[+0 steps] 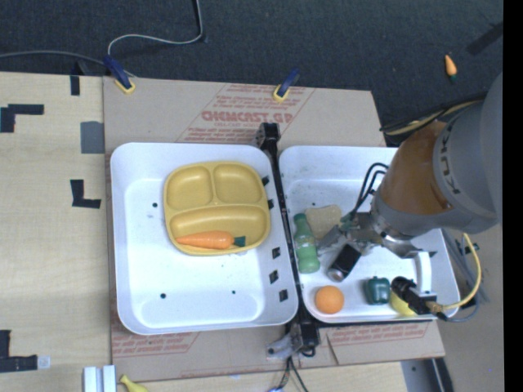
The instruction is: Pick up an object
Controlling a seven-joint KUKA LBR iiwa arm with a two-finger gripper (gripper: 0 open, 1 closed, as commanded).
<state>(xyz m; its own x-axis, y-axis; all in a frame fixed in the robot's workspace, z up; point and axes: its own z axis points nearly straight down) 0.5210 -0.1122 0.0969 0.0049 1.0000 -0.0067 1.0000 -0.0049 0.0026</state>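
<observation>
Camera view: the arm [441, 178] reaches in over the right bin [327, 160], and its gripper [353, 237] hangs low near the bin's middle. Whether it is open or closed cannot be told, because the wrist hides that part. Nothing can be seen held in it.

The nearest candidate looks to be the black block [345, 260], lying tilted on the bin floor just below the gripper. To take it well, the gripper should probably come straight down over the block's middle, turned across its short side, and close only once it is low enough to grip it squarely.

Close by, the green bottle [306, 243] lies lengthwise along the bin's left wall, and a tan card [324, 219] lies between the bottle and the gripper. Both sit near enough that a wide approach could nudge them. The orange ball [329, 300] rests near the bin's front edge, apart from the block. A teal piece [377, 290] and a yellow piece [402, 303] lie toward the front right corner, beside a black cable end.

In the left bin [131, 219], a yellow tray [216, 194] sits toward the back with a carrot [208, 240] in its front compartment, well clear of the work.
</observation>
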